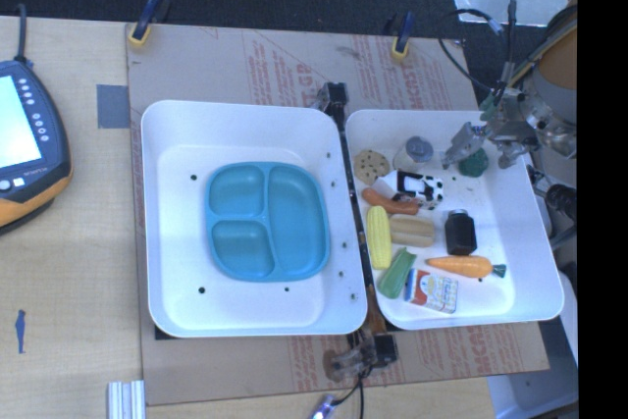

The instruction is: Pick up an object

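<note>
White plastic makes both bins on the wooden bench [78, 260]. The left bin [177, 299] holds a blue plate [267, 221] with three compartments, lying flat in the middle of the bin. The right bin [525, 294] holds a group of small toys. Near its far edge lie a round brown cookie [370, 165] and a small grey round thing [419, 149]. Just below them a black and white cow [419, 185] stands beside an orange sausage [389, 202]. A yellow corn cob [379, 236] lies along the left wall, touching a beige bread roll [411, 231]. A black block [460, 233] is just right of the roll. Closer to the near edge are a green vegetable [395, 274], a carrot [461, 265] and a small printed packet [436, 291].

At the bin's far right corner, the gripper [471, 148] hangs low over a dark green object [474, 164]. This object seems to sit right at the fingertips, but it is not clear whether the claw is spread or pressed together on it. A tablet [25, 137] with an orange rim rests at the left edge of the bench.
</note>
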Tool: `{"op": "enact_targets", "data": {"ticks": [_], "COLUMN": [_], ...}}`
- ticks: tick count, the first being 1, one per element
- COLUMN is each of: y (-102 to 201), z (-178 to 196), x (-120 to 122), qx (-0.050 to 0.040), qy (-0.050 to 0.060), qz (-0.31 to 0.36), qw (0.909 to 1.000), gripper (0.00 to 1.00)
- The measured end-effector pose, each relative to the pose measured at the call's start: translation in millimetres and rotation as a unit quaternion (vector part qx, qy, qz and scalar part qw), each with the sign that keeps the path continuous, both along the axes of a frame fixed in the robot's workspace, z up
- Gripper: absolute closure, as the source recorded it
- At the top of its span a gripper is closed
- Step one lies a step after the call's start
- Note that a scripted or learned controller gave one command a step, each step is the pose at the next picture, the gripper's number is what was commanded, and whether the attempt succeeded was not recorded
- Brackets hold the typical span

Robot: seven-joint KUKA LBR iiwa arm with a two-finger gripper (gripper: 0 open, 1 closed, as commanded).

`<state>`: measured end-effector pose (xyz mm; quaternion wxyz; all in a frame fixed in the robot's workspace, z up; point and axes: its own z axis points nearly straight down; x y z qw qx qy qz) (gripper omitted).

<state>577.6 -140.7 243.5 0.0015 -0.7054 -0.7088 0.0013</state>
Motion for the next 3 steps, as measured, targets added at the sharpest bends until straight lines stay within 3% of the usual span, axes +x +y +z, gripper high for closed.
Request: {"op": "enact_targets", "data": {"ticks": [1, 2, 3], "y": [-39, -31, 9], "z": [-100, -135, -141], "x": [-19, 18, 80], "qx": [-0.0004, -0.0026, 0.0007], "qy": [0.001, -0.009, 0.006], "qz": [0.000, 0.000, 0.001], "qw": [1.0000, 1.0000, 1.0000], "gripper": [0.00, 0.00, 0.00]}}
